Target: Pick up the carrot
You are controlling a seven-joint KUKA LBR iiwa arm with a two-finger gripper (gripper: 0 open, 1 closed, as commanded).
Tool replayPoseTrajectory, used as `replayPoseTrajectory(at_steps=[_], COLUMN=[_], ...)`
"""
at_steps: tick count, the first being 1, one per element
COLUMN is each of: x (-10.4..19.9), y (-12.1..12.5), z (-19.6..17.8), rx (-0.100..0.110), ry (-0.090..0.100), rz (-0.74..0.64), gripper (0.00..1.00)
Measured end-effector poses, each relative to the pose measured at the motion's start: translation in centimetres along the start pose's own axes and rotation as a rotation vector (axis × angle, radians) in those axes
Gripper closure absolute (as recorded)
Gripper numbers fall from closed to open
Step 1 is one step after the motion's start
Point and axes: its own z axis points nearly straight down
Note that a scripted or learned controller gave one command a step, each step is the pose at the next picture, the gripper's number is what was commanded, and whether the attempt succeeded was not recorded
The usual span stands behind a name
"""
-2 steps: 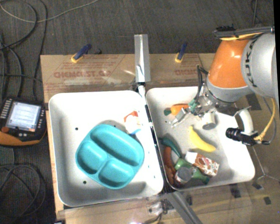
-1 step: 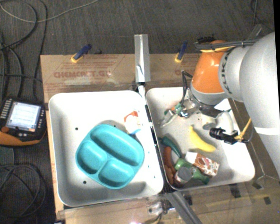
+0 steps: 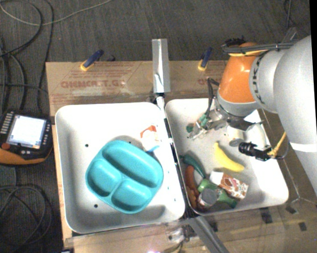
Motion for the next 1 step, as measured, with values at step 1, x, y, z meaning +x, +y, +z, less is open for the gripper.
replayPoseTrajectory(at_steps=[1], x=[3.08], y=[-2.83], z=[-8.39], rx=[0.014], ry=[0.011], rz=[-0.022], gripper=[1.00])
